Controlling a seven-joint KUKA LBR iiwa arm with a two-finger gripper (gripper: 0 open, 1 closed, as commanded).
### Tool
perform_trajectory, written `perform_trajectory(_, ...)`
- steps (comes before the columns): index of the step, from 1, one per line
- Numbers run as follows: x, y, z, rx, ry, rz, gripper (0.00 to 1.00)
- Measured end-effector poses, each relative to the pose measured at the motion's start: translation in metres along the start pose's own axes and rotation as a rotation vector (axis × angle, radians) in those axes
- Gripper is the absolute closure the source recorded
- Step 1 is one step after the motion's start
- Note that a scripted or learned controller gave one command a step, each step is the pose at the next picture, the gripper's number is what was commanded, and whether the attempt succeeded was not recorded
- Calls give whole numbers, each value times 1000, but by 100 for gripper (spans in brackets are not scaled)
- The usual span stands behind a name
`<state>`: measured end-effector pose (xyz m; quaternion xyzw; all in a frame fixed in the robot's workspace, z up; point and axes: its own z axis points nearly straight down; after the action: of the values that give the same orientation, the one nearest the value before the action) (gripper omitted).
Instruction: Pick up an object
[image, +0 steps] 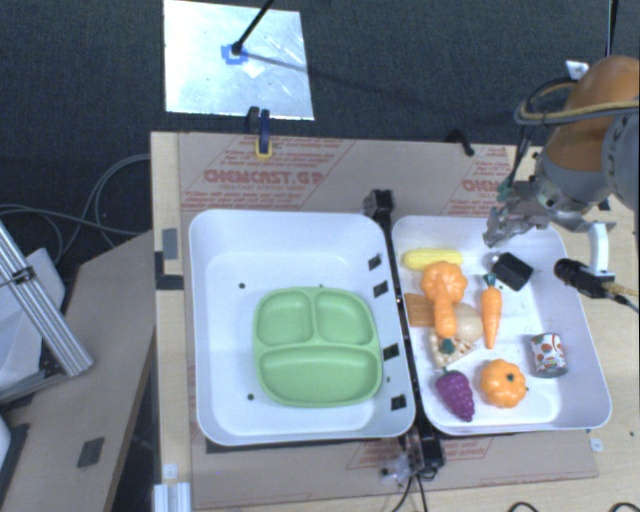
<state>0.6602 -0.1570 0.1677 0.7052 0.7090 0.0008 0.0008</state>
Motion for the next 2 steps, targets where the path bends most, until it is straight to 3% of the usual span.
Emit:
perform_trajectory(1,0,2,-51,-1,-1,-1,100)
perform_trajectory(2,47,0,-51,4,2,-5,100)
